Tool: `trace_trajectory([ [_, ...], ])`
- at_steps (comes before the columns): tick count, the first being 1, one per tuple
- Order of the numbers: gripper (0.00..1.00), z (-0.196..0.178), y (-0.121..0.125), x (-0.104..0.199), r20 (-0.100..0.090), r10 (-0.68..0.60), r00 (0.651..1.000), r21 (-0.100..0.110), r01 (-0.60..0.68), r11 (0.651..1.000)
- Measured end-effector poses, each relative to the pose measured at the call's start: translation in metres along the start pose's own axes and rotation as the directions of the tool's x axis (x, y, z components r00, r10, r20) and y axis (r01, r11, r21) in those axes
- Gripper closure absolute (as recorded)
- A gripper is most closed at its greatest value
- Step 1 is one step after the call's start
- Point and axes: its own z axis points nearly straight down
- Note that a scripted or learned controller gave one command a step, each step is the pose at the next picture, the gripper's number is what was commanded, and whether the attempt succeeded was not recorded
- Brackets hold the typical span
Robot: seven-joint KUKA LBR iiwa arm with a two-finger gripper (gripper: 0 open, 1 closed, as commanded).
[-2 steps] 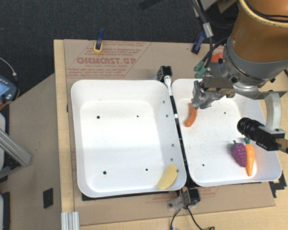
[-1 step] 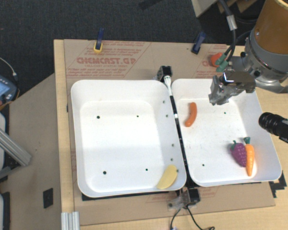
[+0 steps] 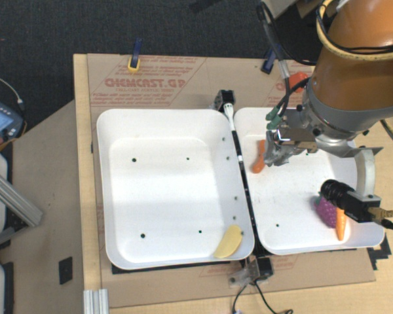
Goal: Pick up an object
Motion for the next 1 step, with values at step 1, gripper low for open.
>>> trace_trajectory([
  [1, 1.00, -0.0090, 0.0004, -0.0914, 0.002, 0.006, 1.000, -0.008, -0.006, 1.000],
])
